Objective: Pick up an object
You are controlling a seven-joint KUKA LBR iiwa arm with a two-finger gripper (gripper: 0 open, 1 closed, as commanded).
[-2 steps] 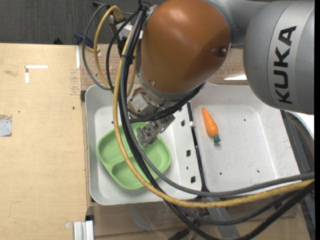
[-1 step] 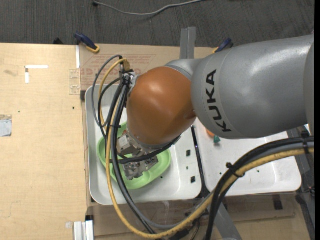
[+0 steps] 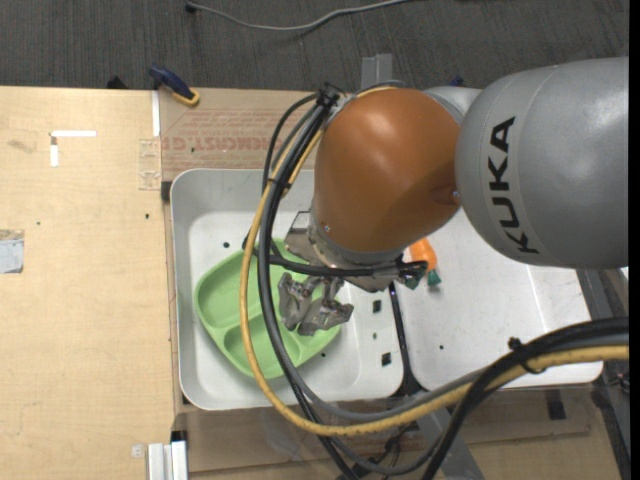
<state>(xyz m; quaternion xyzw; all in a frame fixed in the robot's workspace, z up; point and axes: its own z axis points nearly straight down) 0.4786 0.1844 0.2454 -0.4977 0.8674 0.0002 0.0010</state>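
We look down on the arm (image 3: 520,158), whose orange band (image 3: 385,173) and grey body cover much of the two bins. The gripper (image 3: 312,313) hangs below the band, over the right part of a green tray (image 3: 225,303) that lies in the left bin (image 3: 190,228), toward its near side. Its metal fingers (image 3: 300,306) sit close above the tray's surface, but we cannot tell whether they are spread or closed, and we see nothing between them. The tray has shallow compartments and is partly hidden by the gripper and by the cables (image 3: 270,218), black and yellow, that loop down from the wrist across the bin and run off to the near right. Just right of the wrist, at the edge of the right bin (image 3: 520,328), an orange object (image 3: 424,252) and a small teal piece (image 3: 433,279) peek out from under the arm; what they are is unclear. On the far side, a blue and yellow clamp (image 3: 175,84) lies at the edge of the wooden bench (image 3: 70,268), which stretches off to the left, well apart from the bins.
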